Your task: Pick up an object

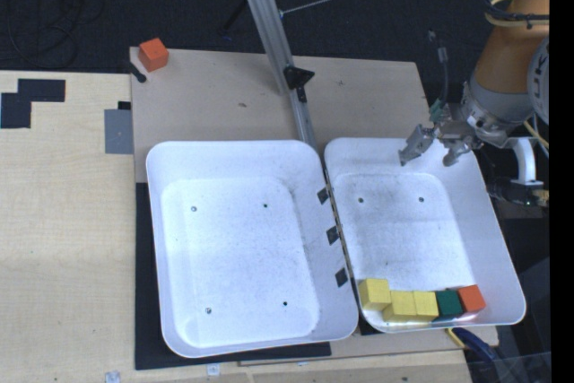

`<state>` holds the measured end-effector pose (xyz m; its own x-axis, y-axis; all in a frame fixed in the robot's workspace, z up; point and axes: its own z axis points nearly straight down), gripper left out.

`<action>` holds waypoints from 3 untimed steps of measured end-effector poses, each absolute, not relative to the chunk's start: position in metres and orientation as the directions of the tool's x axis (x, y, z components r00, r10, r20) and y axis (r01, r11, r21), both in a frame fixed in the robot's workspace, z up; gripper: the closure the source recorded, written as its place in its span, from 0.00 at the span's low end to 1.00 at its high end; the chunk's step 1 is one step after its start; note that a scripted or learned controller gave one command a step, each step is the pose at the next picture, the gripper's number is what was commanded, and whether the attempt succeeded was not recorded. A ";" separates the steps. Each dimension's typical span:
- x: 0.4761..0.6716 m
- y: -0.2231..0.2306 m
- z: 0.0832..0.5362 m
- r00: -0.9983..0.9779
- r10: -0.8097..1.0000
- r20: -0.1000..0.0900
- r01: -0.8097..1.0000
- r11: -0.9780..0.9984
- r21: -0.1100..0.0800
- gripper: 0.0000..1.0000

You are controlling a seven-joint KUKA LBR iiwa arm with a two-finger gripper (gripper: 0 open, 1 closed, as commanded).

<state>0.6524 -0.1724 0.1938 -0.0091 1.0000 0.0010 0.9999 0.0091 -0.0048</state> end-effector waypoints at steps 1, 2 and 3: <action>0.664 -0.147 0.232 -0.003 1.000 0.001 1.000 0.003 0.003 0.00; 0.662 -0.125 0.253 -0.002 1.000 0.000 1.000 0.002 0.001 0.00; 0.662 -0.125 0.261 -0.006 1.000 0.000 1.000 0.006 -0.001 1.00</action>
<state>0.6618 -0.1250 0.2611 -0.0058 1.0000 -0.0005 1.0000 0.0058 -0.0013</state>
